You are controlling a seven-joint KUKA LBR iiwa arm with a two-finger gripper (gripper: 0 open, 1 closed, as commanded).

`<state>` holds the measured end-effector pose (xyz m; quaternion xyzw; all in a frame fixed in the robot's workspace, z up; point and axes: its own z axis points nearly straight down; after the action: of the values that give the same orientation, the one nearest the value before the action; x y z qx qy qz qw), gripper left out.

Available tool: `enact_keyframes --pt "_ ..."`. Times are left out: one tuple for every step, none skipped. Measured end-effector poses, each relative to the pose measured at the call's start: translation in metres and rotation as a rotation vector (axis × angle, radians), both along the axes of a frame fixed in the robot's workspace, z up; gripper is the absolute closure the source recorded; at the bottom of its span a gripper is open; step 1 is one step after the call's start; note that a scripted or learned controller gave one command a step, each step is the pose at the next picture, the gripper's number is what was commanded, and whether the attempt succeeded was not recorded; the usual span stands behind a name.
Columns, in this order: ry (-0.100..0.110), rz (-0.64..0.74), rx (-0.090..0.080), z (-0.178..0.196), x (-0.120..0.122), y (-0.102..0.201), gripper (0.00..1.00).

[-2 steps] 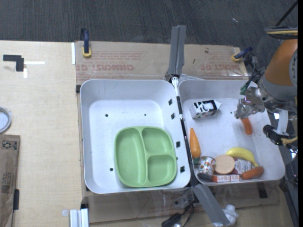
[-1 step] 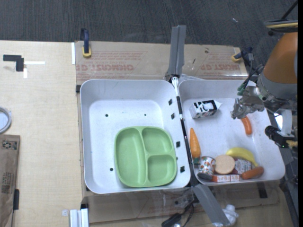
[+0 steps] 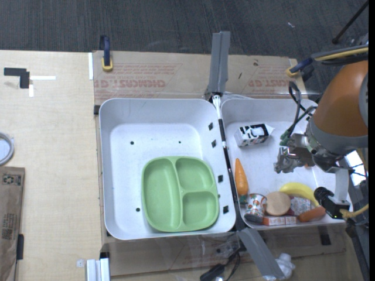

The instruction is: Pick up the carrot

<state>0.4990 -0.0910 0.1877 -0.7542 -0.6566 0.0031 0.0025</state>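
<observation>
Carrot (image 3: pixel 241 176) lies along the right bin's (image 3: pixel 263 111) left wall, likely light, stiff and smooth; grip across its thicker middle. Gripper (image 3: pixel 285 161) hovers nearby, grasping nothing; how wide it stands I cannot tell.

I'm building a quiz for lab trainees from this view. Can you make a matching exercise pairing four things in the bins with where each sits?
Things:
1. orange tapered carrot
2. green three-compartment plastic plate
3. small black-and-white carton
4. yellow curved banana

Places:
A. lying in the left bin
B. back of the right bin
C. against the right bin's left wall
D. front part of the right bin, among the clustered items

Pairs: 1-C, 2-A, 3-B, 4-D
</observation>
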Motion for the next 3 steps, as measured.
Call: enact_keyframes --pt "0.002 -0.15 -0.002 0.0 -0.02 0.086 1.0" --pt "0.01 -0.15 -0.005 0.005 -0.02 0.085 1.0" --pt "0.002 0.476 0.002 0.0 -0.022 0.149 1.0"
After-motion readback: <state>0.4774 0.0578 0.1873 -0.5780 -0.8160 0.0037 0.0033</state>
